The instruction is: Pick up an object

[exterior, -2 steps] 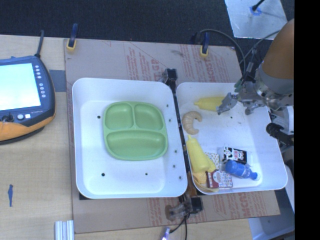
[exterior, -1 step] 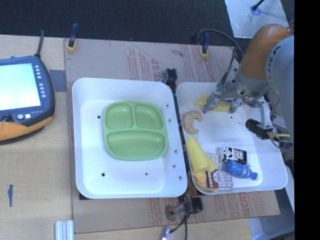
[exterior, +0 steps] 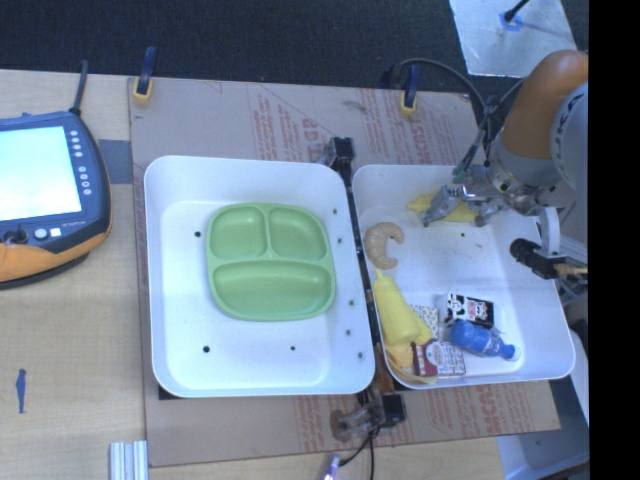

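Over the far corner of the right bin (exterior: pixel 560 363), the claw (exterior: pixel 455 206) is down at a small yellow object (exterior: pixel 432 204) — this looks like the grasp step. How wide the claw stands, I cannot tell, nor whether it has the yellow object or merely touches it. Next call: close firmly, then lift straight up, clear of the bin wall.

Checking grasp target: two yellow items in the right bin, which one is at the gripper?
The small yellow item at the bin's far edge, right beside the gripper. The long yellow item lies apart, by the divider, nearer the camera.
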Motion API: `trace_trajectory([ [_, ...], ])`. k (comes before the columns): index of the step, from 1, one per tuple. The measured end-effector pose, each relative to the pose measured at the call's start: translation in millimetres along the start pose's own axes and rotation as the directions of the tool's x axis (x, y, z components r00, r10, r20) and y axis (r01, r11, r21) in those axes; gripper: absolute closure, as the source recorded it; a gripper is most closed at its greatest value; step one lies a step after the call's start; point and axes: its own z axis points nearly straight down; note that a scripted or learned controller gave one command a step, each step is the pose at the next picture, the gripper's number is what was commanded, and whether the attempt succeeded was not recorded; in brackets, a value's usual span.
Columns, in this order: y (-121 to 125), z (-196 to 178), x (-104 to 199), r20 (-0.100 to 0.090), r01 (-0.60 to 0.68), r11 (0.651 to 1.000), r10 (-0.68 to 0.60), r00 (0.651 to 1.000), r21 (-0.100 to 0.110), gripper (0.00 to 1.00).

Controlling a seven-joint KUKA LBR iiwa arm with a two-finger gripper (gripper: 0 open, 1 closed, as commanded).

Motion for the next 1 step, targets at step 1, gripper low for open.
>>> trace_trajectory([
  [1,-70.7,-97.7,12.1,0.003,-0.001,1.000,0.001,1.000,-0.016,0.00],
])
